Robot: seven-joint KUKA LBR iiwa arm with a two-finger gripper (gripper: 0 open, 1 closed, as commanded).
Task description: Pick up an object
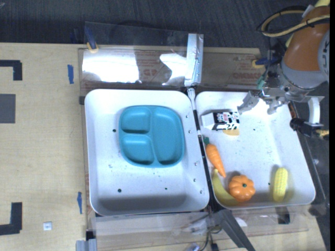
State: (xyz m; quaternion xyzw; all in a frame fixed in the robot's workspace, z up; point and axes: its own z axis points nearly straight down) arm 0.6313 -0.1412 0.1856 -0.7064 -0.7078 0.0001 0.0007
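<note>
Camera view: gripper over right bin's far edge, metallic jaws spread wide, holding nothing. Below in bin: small black-white cow toy, tapered orange carrot, ribbed round pumpkin, curved banana, bumpy yellow corn. Left bin: smooth blue sectioned plate.

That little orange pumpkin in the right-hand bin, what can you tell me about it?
The pumpkin is small, round and ribbed, glossy orange like plastic, with a short green stem on top. It sits upright near the front edge of the right bin, resting against the banana that curves under its left side. The carrot lies just above-left of it.
</note>
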